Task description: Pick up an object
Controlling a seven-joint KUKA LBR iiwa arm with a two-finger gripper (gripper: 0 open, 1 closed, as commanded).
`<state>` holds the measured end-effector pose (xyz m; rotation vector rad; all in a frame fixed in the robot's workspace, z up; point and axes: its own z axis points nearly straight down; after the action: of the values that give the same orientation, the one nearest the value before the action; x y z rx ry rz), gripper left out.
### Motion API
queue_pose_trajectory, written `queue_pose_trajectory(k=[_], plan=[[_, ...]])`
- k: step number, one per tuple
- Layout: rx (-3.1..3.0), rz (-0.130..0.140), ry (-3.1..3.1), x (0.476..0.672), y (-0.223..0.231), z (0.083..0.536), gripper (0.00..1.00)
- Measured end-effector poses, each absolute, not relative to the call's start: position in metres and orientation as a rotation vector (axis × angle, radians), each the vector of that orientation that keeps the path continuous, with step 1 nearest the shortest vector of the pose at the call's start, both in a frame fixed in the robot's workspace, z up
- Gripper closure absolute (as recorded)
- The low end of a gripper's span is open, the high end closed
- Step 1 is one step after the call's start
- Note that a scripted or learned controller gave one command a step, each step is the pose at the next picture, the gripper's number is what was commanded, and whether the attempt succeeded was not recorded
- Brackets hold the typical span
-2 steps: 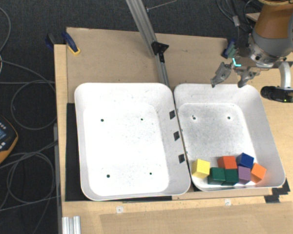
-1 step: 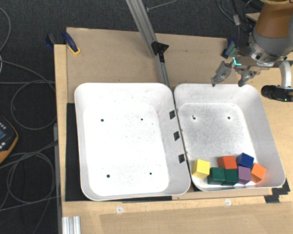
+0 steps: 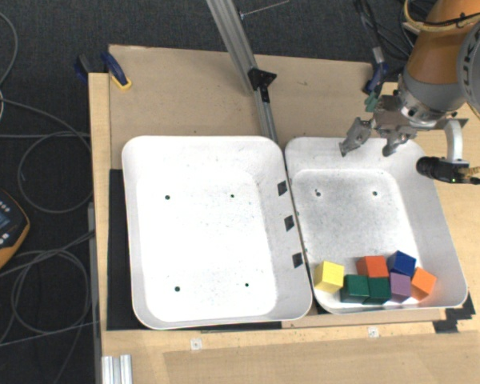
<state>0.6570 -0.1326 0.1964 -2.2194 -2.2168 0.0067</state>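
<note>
Several small blocks sit clustered at the near edge of the right bin [image 3: 348,214]: a yellow block [image 3: 330,275], a green block [image 3: 366,289], a red-orange block [image 3: 375,266], a blue block [image 3: 402,262], a purple block [image 3: 401,284] and an orange block [image 3: 423,281]. My gripper [image 3: 374,141] hangs over the far rim of the right bin, well away from the blocks. Its two fingers are spread apart with nothing between them.
The left bin [image 3: 200,230] lies beside the right one, with black clips [image 3: 288,222] along the shared edge. A metal pole [image 3: 240,50] slants up from the bench behind the bins. Cables lie on the floor at left.
</note>
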Motion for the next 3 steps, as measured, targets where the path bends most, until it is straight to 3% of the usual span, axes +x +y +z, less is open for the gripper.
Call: queue_pose_trajectory(k=[2,3], plan=[[-2.218,0.005,-2.218,0.647,-0.130,0.097,0.00],[-2.222,-0.003,-2.222,0.650,-0.130,0.112,1.00]])
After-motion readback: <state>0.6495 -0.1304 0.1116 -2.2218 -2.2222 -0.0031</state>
